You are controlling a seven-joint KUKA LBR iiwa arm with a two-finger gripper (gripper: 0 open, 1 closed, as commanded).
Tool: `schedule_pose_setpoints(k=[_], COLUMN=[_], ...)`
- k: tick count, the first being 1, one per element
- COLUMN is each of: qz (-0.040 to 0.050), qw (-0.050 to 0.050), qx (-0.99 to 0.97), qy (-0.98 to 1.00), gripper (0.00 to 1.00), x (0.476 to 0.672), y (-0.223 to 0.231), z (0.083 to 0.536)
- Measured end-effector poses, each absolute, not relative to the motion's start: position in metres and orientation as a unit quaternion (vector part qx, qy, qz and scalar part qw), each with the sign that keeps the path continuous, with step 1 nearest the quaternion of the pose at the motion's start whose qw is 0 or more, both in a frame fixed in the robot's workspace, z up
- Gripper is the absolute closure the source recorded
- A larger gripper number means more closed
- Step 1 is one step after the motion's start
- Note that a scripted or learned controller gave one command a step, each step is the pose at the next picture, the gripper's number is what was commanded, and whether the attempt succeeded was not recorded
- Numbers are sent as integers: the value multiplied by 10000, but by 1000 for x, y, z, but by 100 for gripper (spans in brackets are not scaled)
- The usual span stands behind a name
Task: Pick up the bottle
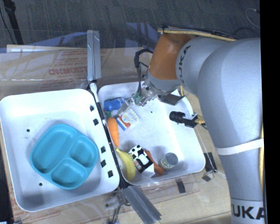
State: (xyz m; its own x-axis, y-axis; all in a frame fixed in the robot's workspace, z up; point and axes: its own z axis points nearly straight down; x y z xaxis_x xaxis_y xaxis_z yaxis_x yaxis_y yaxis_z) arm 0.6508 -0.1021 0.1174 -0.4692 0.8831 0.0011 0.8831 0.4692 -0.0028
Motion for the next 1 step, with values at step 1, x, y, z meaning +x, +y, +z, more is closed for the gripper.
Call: schedule_pose_setpoints(k=[1], qz=[0], qw=[-2], qx=[-5042], qy=[-8636], gripper=[0], x=[657], y=[-42], z=[193])
